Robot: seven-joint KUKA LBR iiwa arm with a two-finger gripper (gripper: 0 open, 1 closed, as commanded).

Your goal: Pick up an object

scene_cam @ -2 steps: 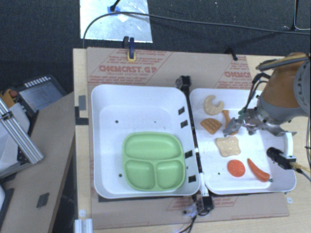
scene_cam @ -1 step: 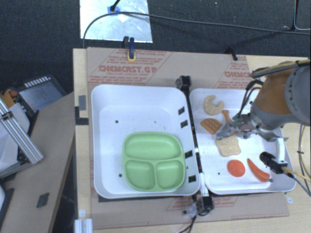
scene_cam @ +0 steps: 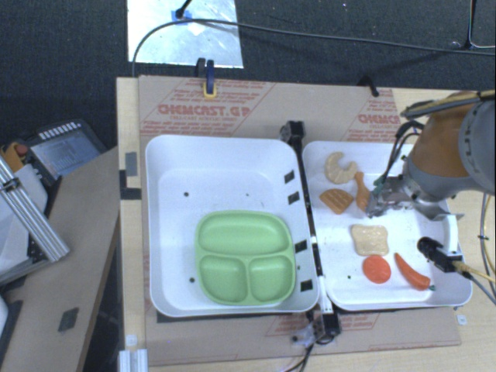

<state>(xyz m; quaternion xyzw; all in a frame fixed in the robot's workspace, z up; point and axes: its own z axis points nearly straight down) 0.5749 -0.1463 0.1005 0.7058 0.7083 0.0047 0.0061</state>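
Observation:
The right bin (scene_cam: 325, 285) holds several toy foods: a pale croissant-like piece (scene_cam: 339, 167), a brown drumstick (scene_cam: 362, 191), a tan ridged piece (scene_cam: 336, 201), a cream bread slice (scene_cam: 370, 239), a red tomato slice (scene_cam: 377, 270) and a red-orange pepper (scene_cam: 412, 272). My gripper (scene_cam: 376, 205) reaches in from the right and hangs low just right of the drumstick and just above the bread slice. The view shows nothing held between its fingers.
The left bin (scene_cam: 178, 169) holds a green divided plate (scene_cam: 244, 256) at its front right. A black divider with clips (scene_cam: 304, 208) runs between the bins. The arm's orange band (scene_cam: 442, 142) hangs over the right bin's far right part. Cables cross the dark floor behind the bench.

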